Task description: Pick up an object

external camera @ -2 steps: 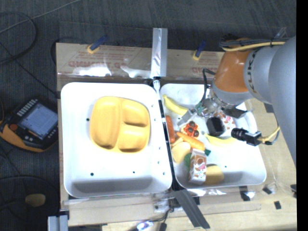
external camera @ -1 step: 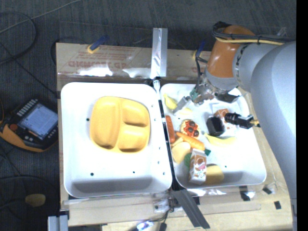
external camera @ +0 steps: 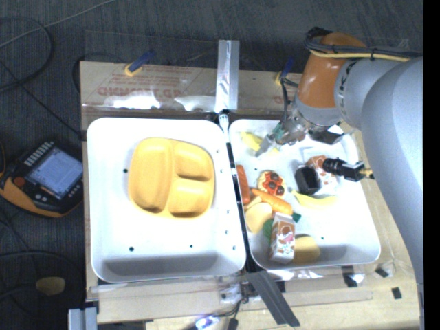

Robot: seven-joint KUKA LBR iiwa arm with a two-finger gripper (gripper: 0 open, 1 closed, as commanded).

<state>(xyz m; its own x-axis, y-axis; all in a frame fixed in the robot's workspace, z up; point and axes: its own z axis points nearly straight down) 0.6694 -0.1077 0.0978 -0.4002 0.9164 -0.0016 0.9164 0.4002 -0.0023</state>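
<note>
A single fixed view is taken from above the bench, angled downward at a slant. Both white bins are framed whole, the left bin (external camera: 103, 253) centre-left, the right bin (external camera: 357, 246) centre-right. Dark floor is seen along the top and left edges

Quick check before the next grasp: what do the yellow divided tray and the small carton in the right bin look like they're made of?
The yellow divided tray looks like moulded plastic with a smooth, slightly glossy finish: rounded compartments, soft highlights, one even colour. The small carton looks like printed cardboard or a plastic toy copy: flat faces, sharp folds and a picture on its side. The view leaves that open.
</note>
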